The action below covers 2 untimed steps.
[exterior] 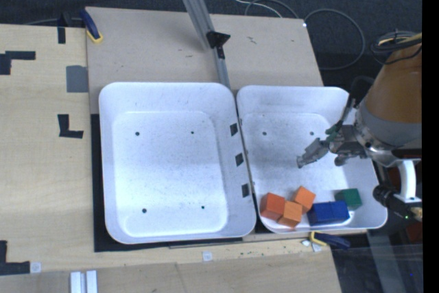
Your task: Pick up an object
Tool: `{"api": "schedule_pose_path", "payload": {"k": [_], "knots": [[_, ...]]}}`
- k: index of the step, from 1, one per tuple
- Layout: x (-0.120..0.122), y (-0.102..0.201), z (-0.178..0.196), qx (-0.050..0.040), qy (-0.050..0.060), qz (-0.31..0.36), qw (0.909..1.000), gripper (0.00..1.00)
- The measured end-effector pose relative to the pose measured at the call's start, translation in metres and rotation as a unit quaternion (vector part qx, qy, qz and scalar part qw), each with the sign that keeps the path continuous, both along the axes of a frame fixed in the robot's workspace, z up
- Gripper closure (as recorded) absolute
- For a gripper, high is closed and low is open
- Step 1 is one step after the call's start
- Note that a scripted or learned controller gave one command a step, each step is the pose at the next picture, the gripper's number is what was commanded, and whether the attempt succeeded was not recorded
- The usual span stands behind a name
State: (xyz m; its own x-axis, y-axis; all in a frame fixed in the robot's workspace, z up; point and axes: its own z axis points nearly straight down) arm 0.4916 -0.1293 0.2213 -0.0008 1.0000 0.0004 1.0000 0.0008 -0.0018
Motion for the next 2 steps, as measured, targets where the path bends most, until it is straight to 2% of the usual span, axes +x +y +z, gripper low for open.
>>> {"api": "schedule_pose_path", "payload": {"k": [1,2], "knots": [[0.0,0.0,0.01,0.0,0.0,0.0,1.0,1.0],[0.049,0.025,-0.04,-0.0004,0.0,0.002,1.0,1.0]]}}
